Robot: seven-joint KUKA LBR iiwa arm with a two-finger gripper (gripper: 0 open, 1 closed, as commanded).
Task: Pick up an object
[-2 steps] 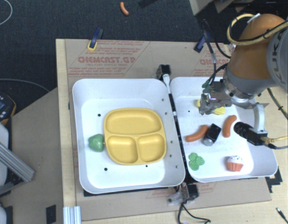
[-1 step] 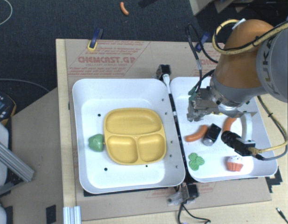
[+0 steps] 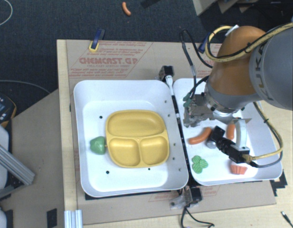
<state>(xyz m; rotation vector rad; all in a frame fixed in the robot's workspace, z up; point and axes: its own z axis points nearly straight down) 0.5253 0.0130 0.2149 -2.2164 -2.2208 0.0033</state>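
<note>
My gripper point(image 3: 191, 119) hangs low over the left part of the right bin point(image 3: 266, 146), under the arm's orange band point(image 3: 234, 63). Just below and right of it lies an orange sausage-shaped toy point(image 3: 200, 137). A green leafy toy point(image 3: 199, 164) rests nearer the bin's front edge. A small red-orange piece point(image 3: 238, 168) sits at the front right, and an orange stick-like piece point(image 3: 230, 131) lies beside a white piece point(image 3: 240, 133) under the wrist. I see nothing held in the gripper.
The left bin point(image 3: 82, 122) holds a yellow divided plate point(image 3: 137, 137) with a green ball-like toy point(image 3: 98, 145) touching its left side. Cables loop from the arm across the right bin. A black connector point(image 3: 229, 147) hangs over the toys. The bins' shared wall point(image 3: 177, 122) runs just left of the gripper.
</note>
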